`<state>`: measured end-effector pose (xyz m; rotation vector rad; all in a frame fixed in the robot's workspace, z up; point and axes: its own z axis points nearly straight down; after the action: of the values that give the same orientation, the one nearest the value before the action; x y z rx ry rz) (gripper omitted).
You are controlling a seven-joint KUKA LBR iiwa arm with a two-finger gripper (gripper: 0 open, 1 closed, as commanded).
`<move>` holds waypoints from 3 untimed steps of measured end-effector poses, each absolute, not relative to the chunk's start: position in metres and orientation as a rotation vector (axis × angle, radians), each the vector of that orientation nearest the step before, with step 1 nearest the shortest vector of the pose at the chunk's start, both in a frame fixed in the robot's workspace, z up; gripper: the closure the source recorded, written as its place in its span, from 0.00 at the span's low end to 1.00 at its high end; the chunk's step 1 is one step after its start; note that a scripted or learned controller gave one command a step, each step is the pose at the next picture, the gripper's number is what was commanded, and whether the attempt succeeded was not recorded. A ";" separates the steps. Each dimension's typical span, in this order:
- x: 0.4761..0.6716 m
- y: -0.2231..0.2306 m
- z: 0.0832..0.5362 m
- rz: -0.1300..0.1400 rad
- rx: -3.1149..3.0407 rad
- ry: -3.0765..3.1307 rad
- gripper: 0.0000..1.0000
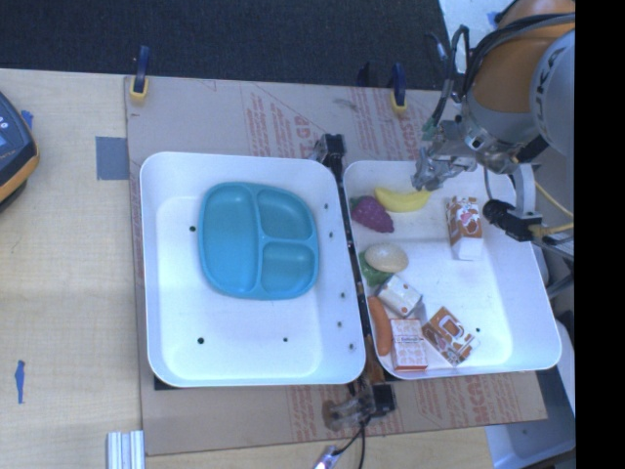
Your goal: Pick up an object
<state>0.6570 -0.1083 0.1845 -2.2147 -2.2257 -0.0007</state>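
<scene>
At the far left edge of the bench (68, 291) lies a dark device with an orange rim (14, 154), and a grey square of tape (111, 157) sits on the wood just beside the left bin. The left bin (171, 355) holds a blue plate (259, 240) with three sections, lying flat near the middle of it. A black clamp (333, 149) stands at the top where the two bins meet, and another clamp (369, 401) is at the bottom of the same gap. The right bin (518, 306) holds all the small things. Along its left side, from top to bottom, there are purple grapes (372, 214), a pale round food with a green part (384, 260), a small white box (399, 296) and an orange carrot (381, 325) near the lower wall. Just right of the carrot lies a red and white packet (408, 345), and beside it a tilted brown and white carton (450, 335). At the top of this bin a yellow banana (402, 199) lies near the back wall. The gripper (430, 176) is right above the banana's right end, pointing down, and appears to touch it or nearly so; whether the jaws are spread or pressed together I cannot tell, because they are too small and dark here. To the right of the banana stands a red and white milk carton (465, 226). The grey arm with its orange band (522, 52) comes in from the upper right.
</scene>
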 end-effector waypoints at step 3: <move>0.622 -0.062 0.192 0.007 -2.216 -2.224 0.00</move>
<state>0.6223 -0.0617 0.1917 -2.2159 -2.2244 0.0068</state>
